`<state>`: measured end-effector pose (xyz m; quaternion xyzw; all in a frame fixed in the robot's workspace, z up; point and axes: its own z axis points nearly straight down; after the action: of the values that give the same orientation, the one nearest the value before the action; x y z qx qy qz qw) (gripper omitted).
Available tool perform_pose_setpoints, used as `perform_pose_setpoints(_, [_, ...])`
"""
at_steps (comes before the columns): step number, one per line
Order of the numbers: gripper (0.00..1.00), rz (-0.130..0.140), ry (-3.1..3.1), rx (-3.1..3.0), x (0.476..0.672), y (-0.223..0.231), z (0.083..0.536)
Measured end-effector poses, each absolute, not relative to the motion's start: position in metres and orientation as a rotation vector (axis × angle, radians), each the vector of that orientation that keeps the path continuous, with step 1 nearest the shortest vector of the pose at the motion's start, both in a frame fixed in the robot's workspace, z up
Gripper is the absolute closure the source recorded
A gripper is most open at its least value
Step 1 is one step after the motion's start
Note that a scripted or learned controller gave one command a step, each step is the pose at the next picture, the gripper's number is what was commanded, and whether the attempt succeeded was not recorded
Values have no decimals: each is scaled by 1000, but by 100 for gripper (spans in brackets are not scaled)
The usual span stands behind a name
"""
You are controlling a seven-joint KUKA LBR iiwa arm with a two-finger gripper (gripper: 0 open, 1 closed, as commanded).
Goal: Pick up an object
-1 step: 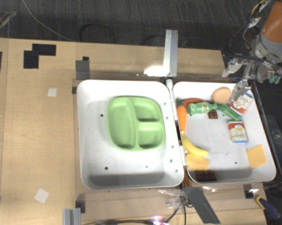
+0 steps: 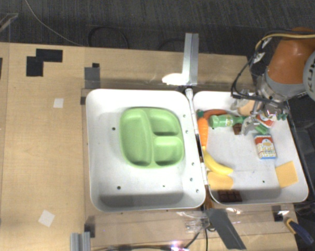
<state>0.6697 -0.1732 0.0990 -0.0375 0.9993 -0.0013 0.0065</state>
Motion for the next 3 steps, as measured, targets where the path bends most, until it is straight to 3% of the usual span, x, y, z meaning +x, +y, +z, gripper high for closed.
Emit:
perform_pose_setpoints(1, [0,-6,3127,-111,609,-207,89])
perform_pose_setpoints(2, [0,-5,3129,-44,527,-205,90])
perform_pose_setpoints(3, [0,-9,3122,-109,496,-206,90])
